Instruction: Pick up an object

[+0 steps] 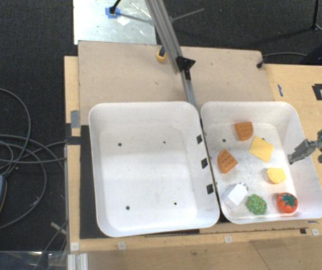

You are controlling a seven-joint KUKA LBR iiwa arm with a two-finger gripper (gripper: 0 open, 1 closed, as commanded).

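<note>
At the right bin's [299,125] right rim we find the gripper [297,155], jaw state indiscernible, tomato [286,203] at front-right corner, broccoli [256,204] beside it, left bin [102,120] alongside.

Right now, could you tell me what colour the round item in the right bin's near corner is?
Red with a green top, a tomato, seen in the camera view.

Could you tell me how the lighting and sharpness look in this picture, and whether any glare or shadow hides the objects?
In the camera view, lighting is even and soft; the right bin and its items, such as the tomato and green piece, cast faint shadows only. Glare sits on the shiny panel at the top. Detail is slightly soft overall; the gripper at the right edge is small and blurry.
</note>
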